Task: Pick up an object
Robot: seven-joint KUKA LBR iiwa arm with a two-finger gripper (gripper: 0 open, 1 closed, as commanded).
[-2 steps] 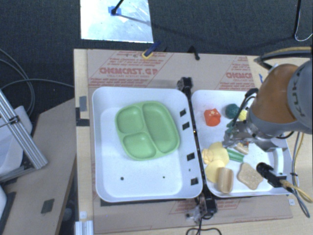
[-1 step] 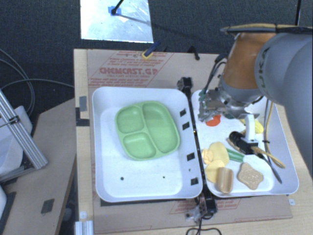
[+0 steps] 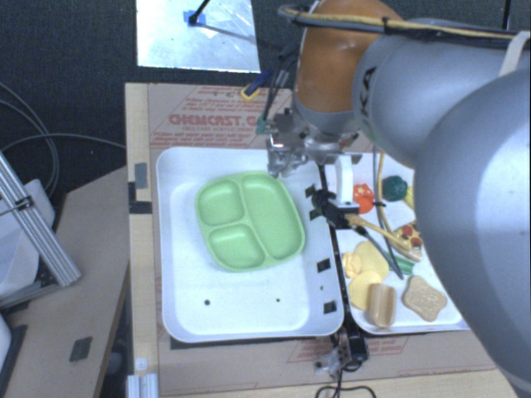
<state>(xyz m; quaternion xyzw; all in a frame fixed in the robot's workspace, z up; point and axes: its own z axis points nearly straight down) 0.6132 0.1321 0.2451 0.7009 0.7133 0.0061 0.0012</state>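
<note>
A light green divided plate (image 3: 249,220) with three compartments lies in the left white bin (image 3: 187,305). The right bin (image 3: 452,320) holds several toy food pieces: an orange-red piece (image 3: 362,194), a teal piece (image 3: 395,188), a yellow lump (image 3: 365,264), a tan roll (image 3: 382,303) and a toast-like slice (image 3: 424,298). My gripper (image 3: 284,162) hangs below the orange wrist band, over the far right corner of the left bin, just beyond the plate's far edge. Nothing is visibly held.
The big grey arm covers the upper right and hides much of the right bin. A black divider (image 3: 332,239) with clips runs between the bins. A thin tan stick (image 3: 375,229) lies across the right bin. Cardboard (image 3: 207,118) lies under the bins.
</note>
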